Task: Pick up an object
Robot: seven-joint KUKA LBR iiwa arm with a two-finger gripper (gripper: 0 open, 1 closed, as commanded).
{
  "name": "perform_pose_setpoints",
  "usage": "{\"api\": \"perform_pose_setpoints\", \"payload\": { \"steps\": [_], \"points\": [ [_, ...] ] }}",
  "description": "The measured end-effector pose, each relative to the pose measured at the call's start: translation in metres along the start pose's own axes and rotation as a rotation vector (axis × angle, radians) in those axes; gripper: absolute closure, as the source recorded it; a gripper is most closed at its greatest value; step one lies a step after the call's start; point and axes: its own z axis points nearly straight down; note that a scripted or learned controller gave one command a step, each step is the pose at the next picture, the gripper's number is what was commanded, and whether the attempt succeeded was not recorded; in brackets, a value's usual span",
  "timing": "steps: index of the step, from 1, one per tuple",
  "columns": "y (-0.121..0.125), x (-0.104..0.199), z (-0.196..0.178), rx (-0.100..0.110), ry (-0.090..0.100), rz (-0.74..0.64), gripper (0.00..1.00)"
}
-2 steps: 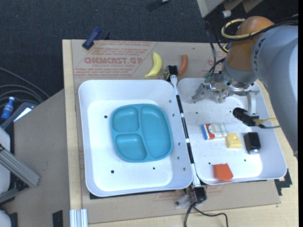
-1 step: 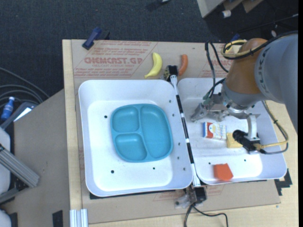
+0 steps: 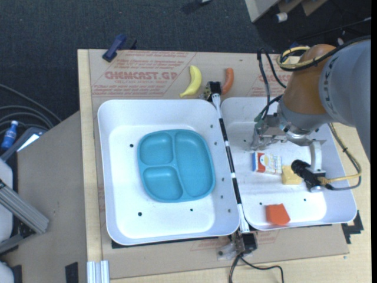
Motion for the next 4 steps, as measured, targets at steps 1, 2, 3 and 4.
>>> {"api": "perform_pose_setpoints", "payload": {
  "steps": [1, 2, 3, 4],
  "points": [
    [0.000, 0.000, 0.000, 0.000, 0.000, 0.000, 0.00],
    [0.057, -0.006, 0.010, -0.002, -0.001, -0.003, 0.00],
    [-0.017, -0.001, 0.010, 0.001, 0.000, -0.002, 0.00],
    [-0.016, -0.001, 0.000, 0.000, 0.000, 0.000, 1.00]
  ]
}}
